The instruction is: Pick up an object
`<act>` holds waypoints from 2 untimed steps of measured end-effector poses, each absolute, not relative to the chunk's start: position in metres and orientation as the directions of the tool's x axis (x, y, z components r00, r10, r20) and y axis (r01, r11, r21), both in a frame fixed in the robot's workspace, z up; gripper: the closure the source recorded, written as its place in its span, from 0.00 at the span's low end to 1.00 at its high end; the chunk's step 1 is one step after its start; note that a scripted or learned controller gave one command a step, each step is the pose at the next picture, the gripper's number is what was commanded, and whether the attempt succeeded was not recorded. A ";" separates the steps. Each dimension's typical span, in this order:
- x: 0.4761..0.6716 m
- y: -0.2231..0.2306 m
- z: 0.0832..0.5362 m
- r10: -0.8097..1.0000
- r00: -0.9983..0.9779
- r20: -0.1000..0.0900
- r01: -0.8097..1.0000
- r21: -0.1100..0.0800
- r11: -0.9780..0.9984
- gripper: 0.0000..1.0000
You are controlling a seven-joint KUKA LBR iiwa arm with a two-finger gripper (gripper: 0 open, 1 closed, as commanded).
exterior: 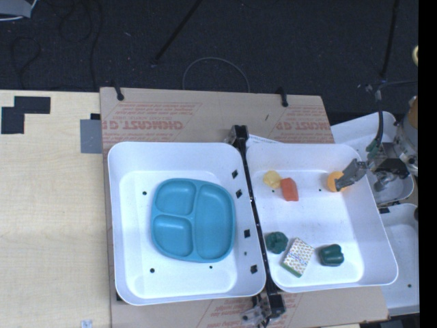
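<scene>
The right bin (369,251) holds several small objects. A yellow piece (272,179) lies beside an orange-red block (289,189) near the bin's far left. A dark green round piece (276,242), a speckled pale block (298,257) and a green pepper-like piece (331,255) lie along the near side. An orange piece (334,182) rests at the far right wall. My gripper (369,175) hangs over the bin's right rim, open, with one finger (353,171) just right of the orange piece. Nothing is between the fingers.
The left bin (130,176) holds a blue divided plate (192,219). A black divider (249,217) runs between the bins. Cardboard (205,118) lies under both bins, and cables cross the dark floor behind.
</scene>
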State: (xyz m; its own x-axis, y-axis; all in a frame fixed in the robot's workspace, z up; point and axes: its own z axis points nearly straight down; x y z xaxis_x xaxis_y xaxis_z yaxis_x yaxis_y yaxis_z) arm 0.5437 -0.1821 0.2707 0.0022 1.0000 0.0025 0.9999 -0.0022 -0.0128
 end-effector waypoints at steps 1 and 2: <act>0.546 -0.182 0.277 1.000 0.000 0.000 1.000 -0.001 0.000 0.00; 0.542 -0.181 0.213 1.000 0.000 0.003 1.000 -0.009 0.000 0.00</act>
State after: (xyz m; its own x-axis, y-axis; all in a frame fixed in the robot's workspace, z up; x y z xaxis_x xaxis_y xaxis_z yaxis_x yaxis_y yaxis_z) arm 0.5416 -0.1806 0.2125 0.0000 1.0000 0.0027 1.0000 0.0000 -0.0090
